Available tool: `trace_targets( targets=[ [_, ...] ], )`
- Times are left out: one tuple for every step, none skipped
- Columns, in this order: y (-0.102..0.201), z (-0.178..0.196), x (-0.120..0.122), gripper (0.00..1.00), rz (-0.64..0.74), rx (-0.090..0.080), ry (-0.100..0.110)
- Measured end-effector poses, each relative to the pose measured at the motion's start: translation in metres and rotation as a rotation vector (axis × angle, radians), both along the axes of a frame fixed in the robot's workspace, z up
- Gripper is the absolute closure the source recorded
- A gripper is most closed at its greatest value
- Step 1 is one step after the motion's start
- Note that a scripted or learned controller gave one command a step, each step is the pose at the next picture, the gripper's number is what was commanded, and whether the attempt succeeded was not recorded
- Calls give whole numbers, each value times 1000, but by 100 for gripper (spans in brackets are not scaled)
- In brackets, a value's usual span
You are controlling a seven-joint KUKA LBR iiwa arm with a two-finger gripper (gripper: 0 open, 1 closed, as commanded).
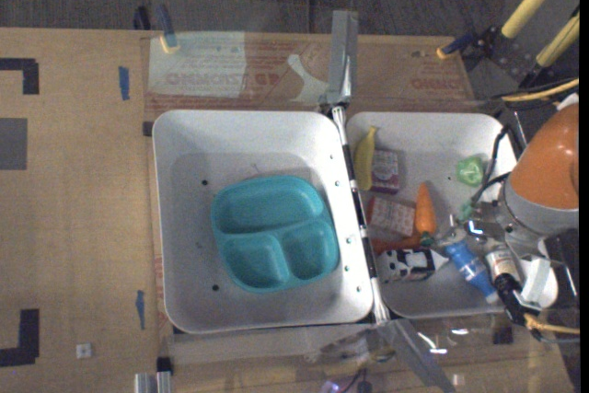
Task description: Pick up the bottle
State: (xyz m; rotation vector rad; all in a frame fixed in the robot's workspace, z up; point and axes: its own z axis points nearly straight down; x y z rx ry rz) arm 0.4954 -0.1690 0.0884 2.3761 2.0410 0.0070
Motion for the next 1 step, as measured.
trace_targets(
  targets=[
    [18, 13, 11, 0, 98, 3, 8]
  ],
)
